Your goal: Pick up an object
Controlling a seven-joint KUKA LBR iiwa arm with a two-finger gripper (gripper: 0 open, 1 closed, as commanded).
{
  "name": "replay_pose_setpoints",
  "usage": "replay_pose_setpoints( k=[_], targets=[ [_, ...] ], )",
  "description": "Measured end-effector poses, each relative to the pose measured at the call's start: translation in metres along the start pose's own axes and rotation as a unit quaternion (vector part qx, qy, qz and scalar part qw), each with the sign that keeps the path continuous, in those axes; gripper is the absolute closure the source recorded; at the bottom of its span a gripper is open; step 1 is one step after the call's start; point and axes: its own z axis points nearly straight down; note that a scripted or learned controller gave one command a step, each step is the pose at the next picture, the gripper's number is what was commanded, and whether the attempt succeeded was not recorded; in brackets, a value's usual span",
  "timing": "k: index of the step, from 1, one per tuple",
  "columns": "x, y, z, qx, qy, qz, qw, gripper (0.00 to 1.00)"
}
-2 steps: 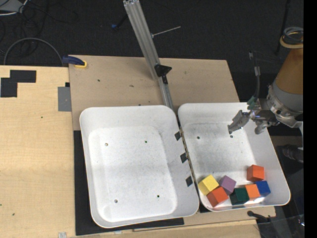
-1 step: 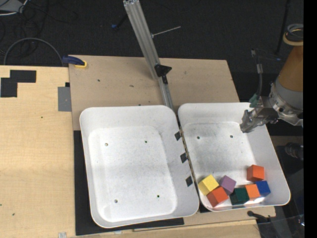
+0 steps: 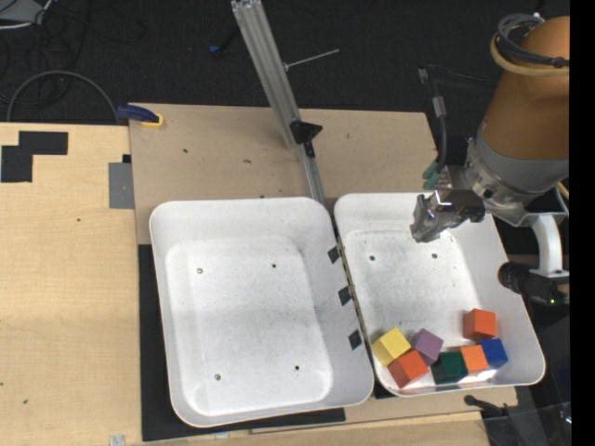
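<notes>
Over the far end of the right bin (image 3: 521,277) I see the claw (image 3: 429,223) hanging above the white floor; I cannot tell how it is set. Well toward the near edge from it lie the blocks: yellow (image 3: 392,344), purple (image 3: 428,344), two red (image 3: 480,323), green, orange and blue, clustered together.

This is a robotics lab, set up for testing. A bare plywood bench (image 3: 232,147) carries two shallow white bins (image 3: 246,305) side by side on a black mat, with an aluminium extrusion rail (image 3: 270,63) rising at a slant from the bench's far edge. Loose cables (image 3: 56,86) trail over the dark floor beyond it. An industrial arm (image 3: 525,110) with an orange band stands at the bench's right edge
</notes>
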Motion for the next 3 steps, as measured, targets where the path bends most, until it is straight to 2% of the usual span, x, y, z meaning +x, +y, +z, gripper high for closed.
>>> replay_pose_setpoints(
  k=[1, 2, 3],
  targets=[
    [0.022, -0.048, -0.205, -0.002, -0.001, 0.003, 1.0, 1.0],
    [0.096, -0.048, -0.086, 0.007, -0.002, 0.002, 1.0, 1.0],
    [0.095, -0.048, -0.091, 0.003, -0.002, 0.002, 1.0, 0.0]
  ],
)
